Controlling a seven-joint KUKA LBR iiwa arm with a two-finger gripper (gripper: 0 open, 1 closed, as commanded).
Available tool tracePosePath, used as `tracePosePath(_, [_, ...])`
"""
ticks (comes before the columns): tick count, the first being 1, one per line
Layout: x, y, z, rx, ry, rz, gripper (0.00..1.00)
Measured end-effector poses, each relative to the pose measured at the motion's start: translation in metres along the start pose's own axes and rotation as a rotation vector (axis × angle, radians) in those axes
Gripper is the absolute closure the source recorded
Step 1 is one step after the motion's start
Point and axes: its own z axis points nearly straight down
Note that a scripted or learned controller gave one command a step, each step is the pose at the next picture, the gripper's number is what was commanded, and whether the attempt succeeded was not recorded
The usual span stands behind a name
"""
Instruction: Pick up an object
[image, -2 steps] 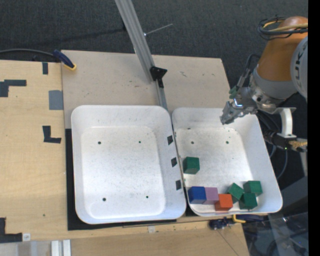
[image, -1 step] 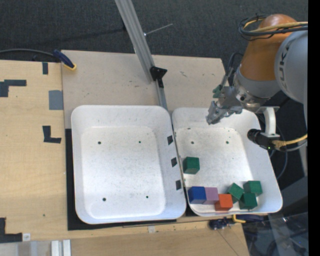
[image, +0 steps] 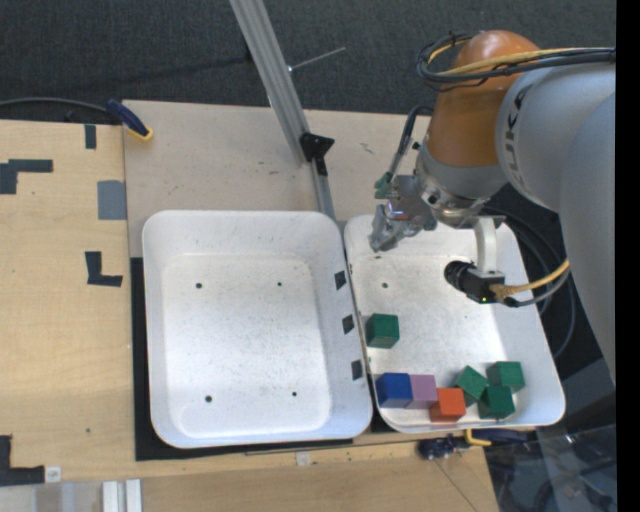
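My gripper hangs over the far left corner of the right bin, with nothing visible between its fingers. A green cube lies alone in that bin, nearer the camera than the gripper and well apart from it. Along the bin's near edge sit a blue cube, a lilac cube, an orange cube and three more green blocks. The grey arm with its orange band reaches in from the upper right.
The left bin stands beside the right one, their rims touching. A slanted metal pole runs down to the bins' far junction. A black cable fitting hangs over the right bin.
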Motion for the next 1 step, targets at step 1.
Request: tracePosePath(1, [0.065, -0.0019, 0.0035, 0.0, 0.0, -0.001, 1.0])
